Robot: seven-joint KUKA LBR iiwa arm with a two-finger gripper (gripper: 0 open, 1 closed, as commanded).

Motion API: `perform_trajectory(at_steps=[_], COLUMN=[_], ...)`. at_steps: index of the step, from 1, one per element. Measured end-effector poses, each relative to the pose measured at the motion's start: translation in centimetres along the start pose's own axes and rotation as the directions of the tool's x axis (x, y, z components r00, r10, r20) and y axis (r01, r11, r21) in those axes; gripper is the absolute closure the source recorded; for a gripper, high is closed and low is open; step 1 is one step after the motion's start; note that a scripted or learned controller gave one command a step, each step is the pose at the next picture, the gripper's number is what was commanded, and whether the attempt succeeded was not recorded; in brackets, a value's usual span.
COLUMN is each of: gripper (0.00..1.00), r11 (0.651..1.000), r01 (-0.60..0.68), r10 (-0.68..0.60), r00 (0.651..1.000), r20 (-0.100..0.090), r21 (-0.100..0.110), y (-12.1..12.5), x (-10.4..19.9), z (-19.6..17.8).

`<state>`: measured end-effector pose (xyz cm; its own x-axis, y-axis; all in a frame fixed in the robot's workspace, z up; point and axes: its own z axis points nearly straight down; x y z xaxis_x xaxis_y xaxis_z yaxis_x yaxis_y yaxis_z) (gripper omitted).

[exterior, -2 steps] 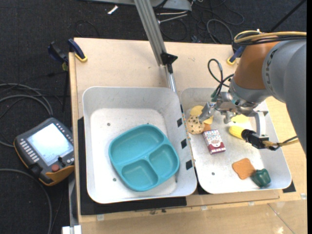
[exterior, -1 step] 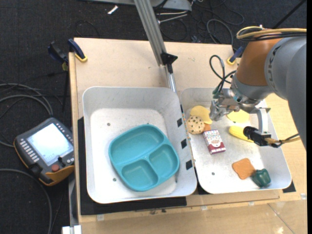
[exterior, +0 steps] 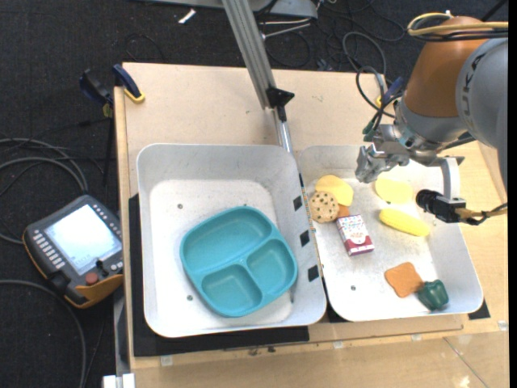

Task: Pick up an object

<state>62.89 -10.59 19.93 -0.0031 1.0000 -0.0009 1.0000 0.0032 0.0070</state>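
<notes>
The right bin (exterior: 452, 297) holds several small objects: a chocolate-chip cookie (exterior: 325, 207), a yellow chip-like piece (exterior: 336, 189), a pale yellow round piece (exterior: 394, 190), a yellow banana-like piece (exterior: 405, 221), a red and white box (exterior: 355, 234), an orange cracker (exterior: 403, 278) and a green pepper (exterior: 434, 295). My gripper (exterior: 371, 166) hangs over the bin's far part, between the yellow chip and the pale yellow piece. Nothing shows between its fingers.
The left bin (exterior: 161, 184) holds a teal divided tray (exterior: 237, 260). A metal pole (exterior: 252, 43) slants down to the bins' shared far edge. A teach pendant (exterior: 74, 249) lies left of the bench. Cables lie behind the bench.
</notes>
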Motion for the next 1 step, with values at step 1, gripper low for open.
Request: perform_trajectory(at_steps=[1], gripper=[1.0], r11=[1.0], r01=[0.0], r10=[0.0], r00=[1.0], r20=[0.0], r21=[0.001], y=[0.15], x=[0.02], z=[-3.47])
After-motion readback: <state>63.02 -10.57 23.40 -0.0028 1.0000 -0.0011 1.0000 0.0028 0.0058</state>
